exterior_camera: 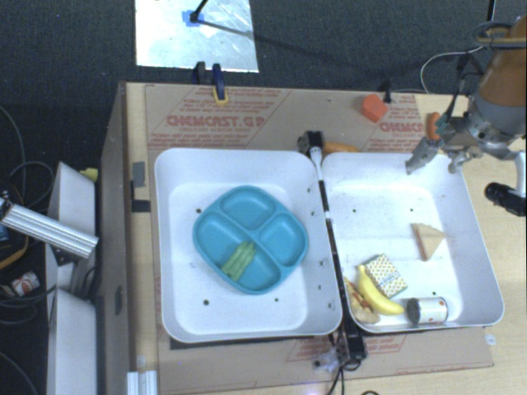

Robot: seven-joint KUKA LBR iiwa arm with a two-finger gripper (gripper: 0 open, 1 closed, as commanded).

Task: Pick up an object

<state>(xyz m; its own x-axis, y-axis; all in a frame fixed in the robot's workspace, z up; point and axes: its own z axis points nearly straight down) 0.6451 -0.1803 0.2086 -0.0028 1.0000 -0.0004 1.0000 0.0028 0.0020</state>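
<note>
Camera view: 2 white bins. Left bin (177,303) has 1 blue plate (272,245) w/ 1 green piece (239,259). Right bin (473,245) has 1 banana (377,296), 1 small box (385,275), 1 can (426,309), 1 tan wedge (428,239). Gripper (435,160) over right bin's far edge, fingers spread wide, holding nothing.

This is a robotics lab: a counter (247,122) lined with taped cardboard, loose cables (16,188) on dark carpet, two white bins (247,319).
</note>
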